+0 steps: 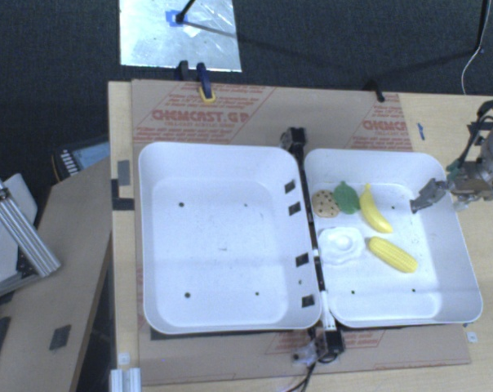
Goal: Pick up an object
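Camera view, looking down: 2 shallow white plastic bins sit side by side on printed cardboard. The left bin [218,235] is smooth, with rounded corners. The right bin [442,300] carries 5 toy foods bunched at its left half: a round speckled cookie [325,203], a bumpy green piece [346,197] touching it, a curved glossy banana [375,209], a ridged yellow corn cob [393,254] lying slanted, and a white fried egg [342,244] by the divider. The gripper [426,196] hangs over the bin's upper right, just beside the banana, nothing between its tips; whether the fingers are apart or together, cannot tell.
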You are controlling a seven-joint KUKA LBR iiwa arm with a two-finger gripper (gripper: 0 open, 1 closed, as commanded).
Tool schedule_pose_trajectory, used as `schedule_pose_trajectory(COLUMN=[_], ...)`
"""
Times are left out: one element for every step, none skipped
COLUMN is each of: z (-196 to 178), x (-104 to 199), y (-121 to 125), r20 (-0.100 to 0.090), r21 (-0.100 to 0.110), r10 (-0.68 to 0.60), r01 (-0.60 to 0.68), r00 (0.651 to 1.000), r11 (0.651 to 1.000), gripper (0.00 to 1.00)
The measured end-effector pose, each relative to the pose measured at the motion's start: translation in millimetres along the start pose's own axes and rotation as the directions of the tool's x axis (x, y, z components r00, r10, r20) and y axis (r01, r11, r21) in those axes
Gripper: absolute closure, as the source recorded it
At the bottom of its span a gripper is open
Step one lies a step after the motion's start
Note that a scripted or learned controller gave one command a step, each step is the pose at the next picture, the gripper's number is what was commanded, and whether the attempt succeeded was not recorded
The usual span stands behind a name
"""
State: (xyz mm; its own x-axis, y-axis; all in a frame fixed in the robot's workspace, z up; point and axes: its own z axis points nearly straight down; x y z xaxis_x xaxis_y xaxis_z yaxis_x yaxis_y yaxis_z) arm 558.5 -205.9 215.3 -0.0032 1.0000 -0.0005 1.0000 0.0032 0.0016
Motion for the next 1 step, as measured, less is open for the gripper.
schedule_pose_trajectory(z=[40.0], x=[-0.3], y=[-35.8], r20=[-0.001], r21=[0.003], r10=[0.002], r01=[-0.002], r00=[1.000], r11=[1.000], gripper=[0.00])
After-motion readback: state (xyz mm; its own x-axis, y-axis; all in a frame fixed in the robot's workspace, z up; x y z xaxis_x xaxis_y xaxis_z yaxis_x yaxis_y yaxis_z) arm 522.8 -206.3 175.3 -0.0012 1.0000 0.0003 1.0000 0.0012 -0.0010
